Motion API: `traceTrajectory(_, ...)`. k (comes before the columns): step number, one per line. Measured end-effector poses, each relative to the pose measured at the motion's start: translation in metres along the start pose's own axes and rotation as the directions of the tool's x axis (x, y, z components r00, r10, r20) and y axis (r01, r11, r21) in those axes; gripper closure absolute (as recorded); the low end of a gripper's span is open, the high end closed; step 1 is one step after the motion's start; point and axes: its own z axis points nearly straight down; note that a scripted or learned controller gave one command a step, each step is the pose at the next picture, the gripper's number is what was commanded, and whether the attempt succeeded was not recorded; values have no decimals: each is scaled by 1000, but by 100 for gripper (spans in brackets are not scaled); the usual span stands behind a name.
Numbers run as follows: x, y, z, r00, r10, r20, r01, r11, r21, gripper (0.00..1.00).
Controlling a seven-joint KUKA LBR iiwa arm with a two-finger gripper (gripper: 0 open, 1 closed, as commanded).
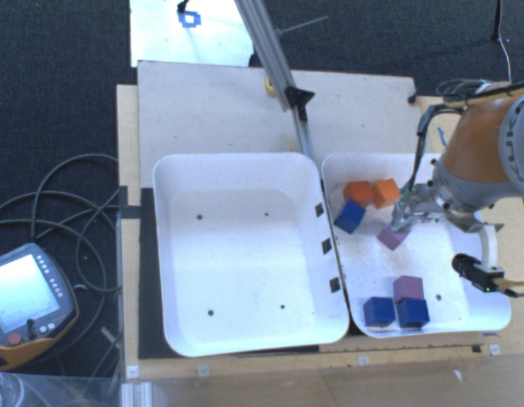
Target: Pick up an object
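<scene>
From my screen I see the gripper down inside the right bin, with the grey arm and its orange band coming in from the right side. The fingers reach down to a mauve block which lies tilted on the bin floor. The block is touching the fingertips or sits just under them — I cannot tell which, and I also cannot tell if the fingers are apart or together, because the wrist hides them from this high angle.

Other blocks lie around the fingers. Just up and to the left of them are two orange blocks, a darker one and a lighter one, touching each other. A blue block is to the left of the fingers, just below the darker orange one, near the wall between the bins. Well below the fingers, toward the near rim, there is a group of three: a purple block and two blue blocks, one to the left and one to the right, close together.

The left bin is far to the left of the fingers. A metal pole crosses the bench from the top and ends above the gap between the bins — its black clamp is up and left of the gripper. A teach pendant with cables lies on the floor at the far left.
</scene>
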Motion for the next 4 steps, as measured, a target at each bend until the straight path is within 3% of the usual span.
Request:
traceTrajectory(2,-8,3,-83,1000,0,1,0,1000,-2,100)
traceTrajectory(4,109,10,-93,1000,-7,-3,7,1000,2,100)
